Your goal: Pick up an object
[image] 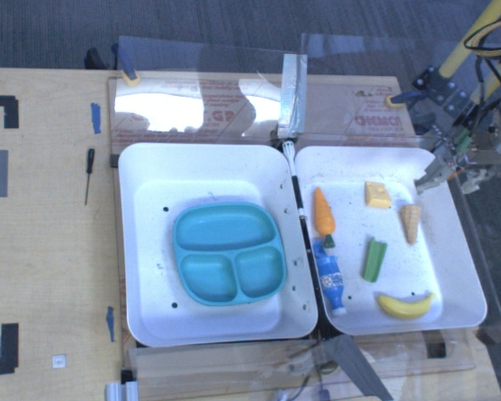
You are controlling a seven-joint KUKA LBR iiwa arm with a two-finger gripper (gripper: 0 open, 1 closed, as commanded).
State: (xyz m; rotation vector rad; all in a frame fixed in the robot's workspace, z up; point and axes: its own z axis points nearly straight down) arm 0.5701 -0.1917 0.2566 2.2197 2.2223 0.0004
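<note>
Apparently at the approach step, the tool [430, 178] hangs at the right bin's [472, 261] upper right rim, whether apart or together I cannot tell, holding nothing visible, so next it must descend over the nearby cone [411, 221] or cheese wedge [377, 194].

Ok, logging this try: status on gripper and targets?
Gripper at right bin's upper right edge, holding nothing. Cone nearest, cheese beside it. Nothing in the way.
</note>
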